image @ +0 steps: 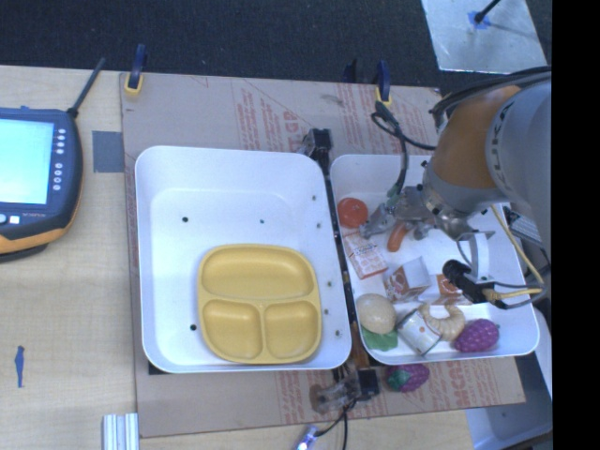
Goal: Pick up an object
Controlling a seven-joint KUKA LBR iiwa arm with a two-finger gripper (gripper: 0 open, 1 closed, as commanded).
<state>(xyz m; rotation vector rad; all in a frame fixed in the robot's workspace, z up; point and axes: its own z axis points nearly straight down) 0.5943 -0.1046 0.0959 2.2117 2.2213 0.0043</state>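
My gripper (392,216) is low in the right bin (525,340), near its upper left part. Just left of it lies a red tomato (352,212), and a small orange carrot-like piece (397,237) lies directly below it. A white and red packet (364,256) and a small box (410,279) are a little lower. Along the bin's front lie a cream egg-shaped item (376,313), a metal can (415,331), a tan bread piece (448,319) and purple grapes (476,336). I see nothing lifted by the gripper.
The left bin (169,195) holds a yellow divided plate (260,303). A purple and green toy (405,378) lies outside the right bin's front edge. A teach pendant (28,176) sits at the far left. Cables (497,293) trail over the right bin's right side.
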